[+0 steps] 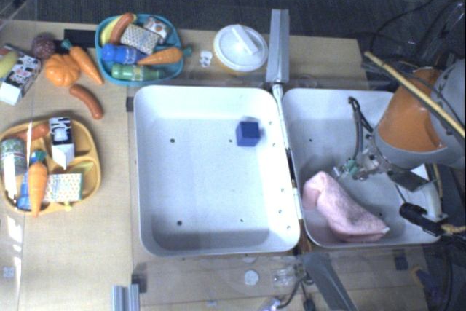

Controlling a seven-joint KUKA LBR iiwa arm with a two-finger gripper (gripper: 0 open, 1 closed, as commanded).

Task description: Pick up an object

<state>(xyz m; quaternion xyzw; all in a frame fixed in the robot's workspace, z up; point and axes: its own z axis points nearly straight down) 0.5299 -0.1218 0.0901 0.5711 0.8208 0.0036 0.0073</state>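
A grey robot arm with an orange band (pixel 408 120) is seen reaching in from the right over the right-hand shallow white bin (pixel 320 113), its jaws (pixel 354 170) lowered at the upper edge of a crumpled pink cloth (pixel 341 209). Whether the jaws are released or clenched cannot be told, as they are small and partly blurred against the bin floor; nothing can be made out between them. The pink cloth is shown lying in the near part of the right bin, close to the wall shared with the neighbouring bin. A small blue cube (pixel 248 132) is seen resting alone in the left-hand white bin (pixel 167 156), toward its far right corner and well apart from the arm.

On the pale wooden desk (pixel 109 229), left of the bins, a yellow plastic dish (pixel 91 156) filled with toy food and small cartons is pictured, with a blue bowl (pixel 175 69) of toy vegetables set behind the left bin. Between them, a small orange toy pumpkin (pixel 60 70), a toy carrot (pixel 89 65) and a toy sausage (pixel 87 101) are scattered. A round white lidded container (pixel 240 47) is placed just beyond the bins' far edge.
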